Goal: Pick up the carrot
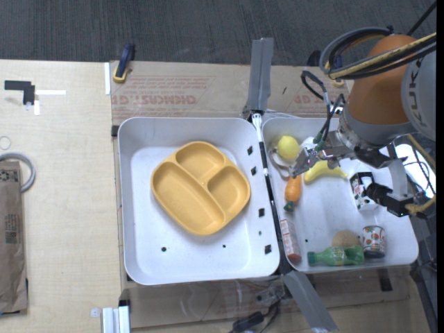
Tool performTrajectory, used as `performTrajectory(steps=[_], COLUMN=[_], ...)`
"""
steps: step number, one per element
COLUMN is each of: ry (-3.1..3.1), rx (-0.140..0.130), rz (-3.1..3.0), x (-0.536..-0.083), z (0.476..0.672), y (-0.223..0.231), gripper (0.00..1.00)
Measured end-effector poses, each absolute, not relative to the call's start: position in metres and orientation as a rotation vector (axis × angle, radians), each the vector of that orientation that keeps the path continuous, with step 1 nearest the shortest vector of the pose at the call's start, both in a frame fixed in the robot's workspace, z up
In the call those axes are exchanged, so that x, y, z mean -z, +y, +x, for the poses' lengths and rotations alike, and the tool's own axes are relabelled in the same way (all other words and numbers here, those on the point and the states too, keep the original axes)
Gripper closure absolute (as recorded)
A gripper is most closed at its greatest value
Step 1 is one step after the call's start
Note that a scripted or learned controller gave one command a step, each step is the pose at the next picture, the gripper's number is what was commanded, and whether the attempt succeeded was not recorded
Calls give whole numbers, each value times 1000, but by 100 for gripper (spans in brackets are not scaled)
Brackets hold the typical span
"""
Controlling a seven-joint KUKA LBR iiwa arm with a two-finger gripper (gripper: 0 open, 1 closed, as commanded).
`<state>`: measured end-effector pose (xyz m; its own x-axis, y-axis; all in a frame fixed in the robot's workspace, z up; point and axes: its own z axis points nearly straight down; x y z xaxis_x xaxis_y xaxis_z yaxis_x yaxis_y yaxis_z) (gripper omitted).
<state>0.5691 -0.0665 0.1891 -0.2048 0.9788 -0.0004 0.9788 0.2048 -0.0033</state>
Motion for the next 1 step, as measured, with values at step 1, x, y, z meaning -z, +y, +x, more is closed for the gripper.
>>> performTrajectory(steps=[1], ry=[-2549], rx=[13], rz=[-1855], x=[-108], z=[576], y=[-109], gripper=[0])
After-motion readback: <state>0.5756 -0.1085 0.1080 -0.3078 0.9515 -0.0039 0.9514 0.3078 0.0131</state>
